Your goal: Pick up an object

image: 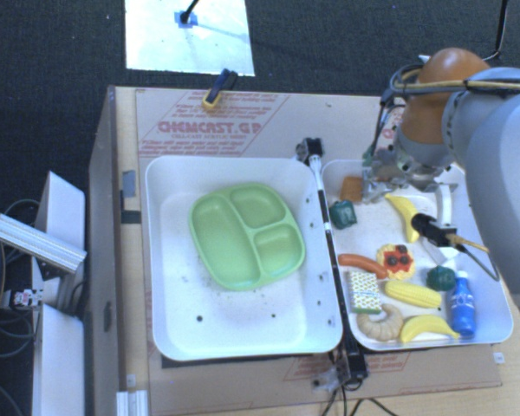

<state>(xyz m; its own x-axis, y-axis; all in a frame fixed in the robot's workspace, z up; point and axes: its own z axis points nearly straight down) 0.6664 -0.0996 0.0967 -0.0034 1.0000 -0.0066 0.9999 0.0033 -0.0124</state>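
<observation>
Camera view looks down on a desk (243, 115) that carries two white bins side by side. The left bin (169, 302) holds a pale green divided plate (247, 237), which lies slightly askew near the bin's middle. The right bin (494, 315) holds all the small things.

The gripper (383, 183) hangs over the far left corner of the right bin, and the grey arm reaches in from the right edge. Whether the gripper is spread or closed cannot be told from this angle, and nothing can be seen held in it.

Just beside the gripper, in that far left corner, lies a brown block (353, 187). A dark green toy (342, 214) sits near the bin's left wall, just nearer than the block. A yellow banana (405, 215) lies close by, toward the bin's middle.

Further toward the near edge lie:
- an orange sausage (362, 263)
- a yellow and red toy (396, 260)
- a checkered block (364, 289)
- a corn cob (413, 295)
- a round green piece (441, 277)

A blue bottle (460, 306) lies near the right wall. A tan croissant (383, 323) and a second banana (429, 327) rest along the near wall.
</observation>
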